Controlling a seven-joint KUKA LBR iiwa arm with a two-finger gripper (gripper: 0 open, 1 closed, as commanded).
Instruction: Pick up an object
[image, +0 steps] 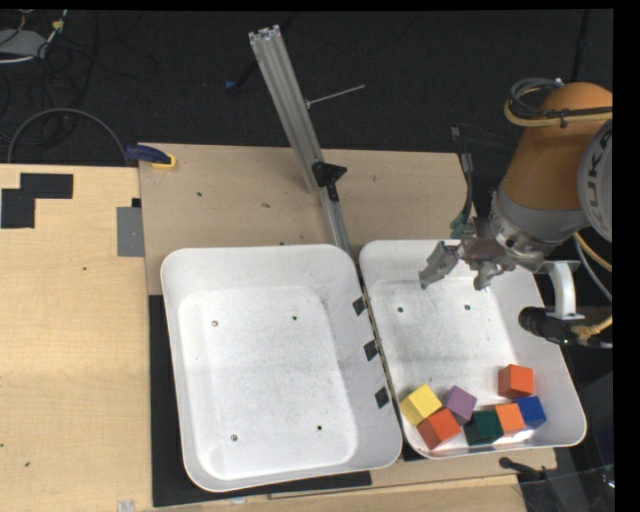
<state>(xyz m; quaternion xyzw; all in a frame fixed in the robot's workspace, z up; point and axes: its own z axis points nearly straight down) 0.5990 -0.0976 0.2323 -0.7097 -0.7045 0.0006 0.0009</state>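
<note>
Several small blocks lie in the near right corner of the right bin (440, 320): a yellow block (422, 402), a purple block (460, 402), a red block (438, 428), a dark green block (483, 427), an orange block (510, 416), a blue block (532, 410) and a red-orange block (516, 380) a little apart. My gripper (461, 271) hangs over the far part of the right bin, well clear of the blocks. Its fingers are spread open and nothing is between them.
The left bin (200, 275) sits beside the right one, with black clips (369, 348) along the shared edge. A slanted aluminium rail (295, 120) rises behind the bins. The grey arm with its orange band (550, 150) comes in from the right.
</note>
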